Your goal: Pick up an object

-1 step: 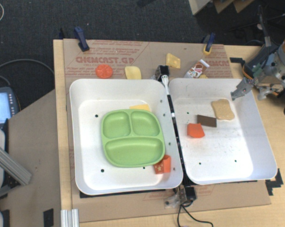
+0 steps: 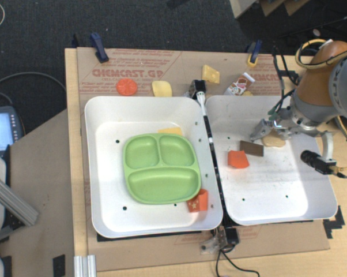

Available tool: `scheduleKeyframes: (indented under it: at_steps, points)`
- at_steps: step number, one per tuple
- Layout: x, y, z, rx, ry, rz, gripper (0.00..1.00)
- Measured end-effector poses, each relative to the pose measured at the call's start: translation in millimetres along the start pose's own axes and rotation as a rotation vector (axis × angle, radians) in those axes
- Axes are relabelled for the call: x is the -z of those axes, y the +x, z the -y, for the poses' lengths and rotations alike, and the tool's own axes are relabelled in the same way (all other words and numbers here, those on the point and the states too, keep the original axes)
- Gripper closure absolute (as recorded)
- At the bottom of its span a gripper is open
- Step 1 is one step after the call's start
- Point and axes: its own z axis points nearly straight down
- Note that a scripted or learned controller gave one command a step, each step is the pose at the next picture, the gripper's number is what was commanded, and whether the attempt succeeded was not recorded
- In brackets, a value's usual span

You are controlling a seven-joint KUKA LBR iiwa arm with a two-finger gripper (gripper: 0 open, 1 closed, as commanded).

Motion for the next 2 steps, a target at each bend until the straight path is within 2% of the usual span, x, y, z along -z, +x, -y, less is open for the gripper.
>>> scheduleKeyframes:
  at_steps: [1, 2]
  points:
    - [21, -2, -3, -0.001, -0.011, 0.004, 1.00]
    - [78, 76, 31, 0.003, 0.002, -0.006, 1.00]
